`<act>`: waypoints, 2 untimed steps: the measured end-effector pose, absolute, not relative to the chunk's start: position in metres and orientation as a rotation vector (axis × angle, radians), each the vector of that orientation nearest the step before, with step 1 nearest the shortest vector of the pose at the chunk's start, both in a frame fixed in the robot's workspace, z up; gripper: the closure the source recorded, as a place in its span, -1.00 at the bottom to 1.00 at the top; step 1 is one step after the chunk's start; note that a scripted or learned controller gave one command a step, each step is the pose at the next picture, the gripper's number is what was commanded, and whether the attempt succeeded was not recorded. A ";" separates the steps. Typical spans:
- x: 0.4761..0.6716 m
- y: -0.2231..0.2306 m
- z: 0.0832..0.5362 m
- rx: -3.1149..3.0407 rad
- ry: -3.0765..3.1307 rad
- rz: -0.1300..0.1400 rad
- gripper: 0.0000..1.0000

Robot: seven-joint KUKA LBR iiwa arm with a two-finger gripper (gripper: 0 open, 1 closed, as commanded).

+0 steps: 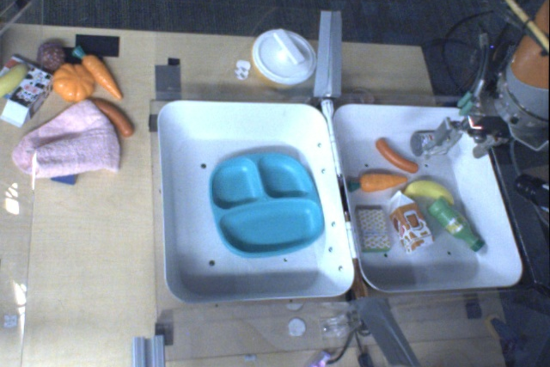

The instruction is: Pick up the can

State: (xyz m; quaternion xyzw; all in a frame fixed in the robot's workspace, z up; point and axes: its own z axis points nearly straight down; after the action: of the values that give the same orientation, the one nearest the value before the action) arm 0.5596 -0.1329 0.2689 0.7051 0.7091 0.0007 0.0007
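End effector (427, 141) hangs over the right bin's (498, 271) upper part, beside a sausage (396, 155); whether it is open or closed cannot be told. Can (373, 229) lies at that bin's left side, below a carrot (381, 181).

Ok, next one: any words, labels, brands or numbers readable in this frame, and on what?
None can be read.
Small carton in the right bin: printed faces, too blurred to read.
Green bottle: no legible label.
Black-and-white patterned box at the bench's left edge: print too small to read.
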 end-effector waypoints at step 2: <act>0.660 -0.202 0.088 2.127 2.308 0.008 -1.00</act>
State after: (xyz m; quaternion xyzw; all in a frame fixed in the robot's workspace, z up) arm 0.6604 -0.2021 0.0880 0.6776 0.7354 0.0024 0.0014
